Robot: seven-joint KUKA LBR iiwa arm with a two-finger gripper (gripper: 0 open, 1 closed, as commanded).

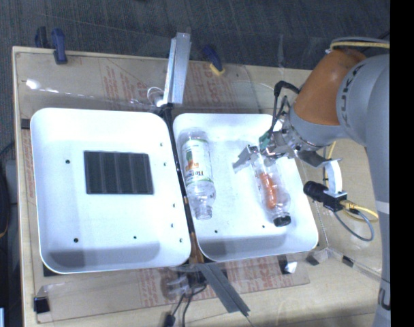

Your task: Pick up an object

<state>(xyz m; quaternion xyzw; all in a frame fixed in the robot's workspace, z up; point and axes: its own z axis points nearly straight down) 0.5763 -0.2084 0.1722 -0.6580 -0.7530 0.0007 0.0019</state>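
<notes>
The KUKA arm's gripper [261,157] hovers, fingers apparently apart, at the 12 o'clock end of an orange-filled bottle [272,193] lying in the right bin [302,240], where a centred, square descent across the bottle's body looks the surest grasp.

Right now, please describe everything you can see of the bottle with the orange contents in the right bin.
The clear plastic bottle with orange contents lies on its side on the floor of the right white bin, near its right wall. Its dark cap points toward the bin's near edge. The gripper hovers at its upper end.
</notes>
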